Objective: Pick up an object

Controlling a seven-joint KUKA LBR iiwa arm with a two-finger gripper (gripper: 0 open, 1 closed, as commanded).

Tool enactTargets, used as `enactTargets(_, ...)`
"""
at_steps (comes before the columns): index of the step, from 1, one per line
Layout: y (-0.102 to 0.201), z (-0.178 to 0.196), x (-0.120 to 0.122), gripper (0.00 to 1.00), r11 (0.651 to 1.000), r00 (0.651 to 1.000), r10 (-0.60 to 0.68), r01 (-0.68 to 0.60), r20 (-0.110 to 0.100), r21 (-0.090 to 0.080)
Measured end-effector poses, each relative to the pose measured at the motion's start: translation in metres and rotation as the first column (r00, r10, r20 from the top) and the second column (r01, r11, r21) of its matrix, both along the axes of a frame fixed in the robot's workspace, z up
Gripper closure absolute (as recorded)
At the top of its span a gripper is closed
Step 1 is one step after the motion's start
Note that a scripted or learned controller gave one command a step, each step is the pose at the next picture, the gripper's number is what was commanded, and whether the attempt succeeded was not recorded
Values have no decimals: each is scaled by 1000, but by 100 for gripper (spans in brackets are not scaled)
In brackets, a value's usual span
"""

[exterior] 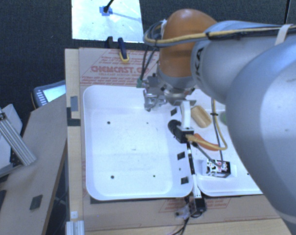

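Note:
My gripper [150, 102] hangs over the far right corner of the left white bin [103, 180], close to its rear wall. I see nothing between its tips. In the right bin [236, 186], mostly covered by the grey arm, a tan rounded object [200, 115] lies near the dividing rim. An orange elongated object [206, 142] lies in front of it. A small black-and-white patterned item [217, 167] rests near that bin's front. The rest of the right bin is hidden.
Both bins sit on a cardboard sheet [113, 68] with clamps [121, 50] at its far edge. An aluminium rail [11, 133] and a tablet-like device [47, 94] lie off to the left, beyond the bench.

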State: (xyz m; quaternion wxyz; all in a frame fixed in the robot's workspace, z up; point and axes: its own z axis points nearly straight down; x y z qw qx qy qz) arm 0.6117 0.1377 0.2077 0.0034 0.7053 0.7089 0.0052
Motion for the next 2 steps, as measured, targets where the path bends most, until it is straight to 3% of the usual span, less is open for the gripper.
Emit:
enactTargets(1, 40, 78, 16, 100, 1000, 1000, 2, -2, -2, 1)
enactTargets(2, 41, 234, 59, 100, 1000, 1000, 0, 0, 10, 2)
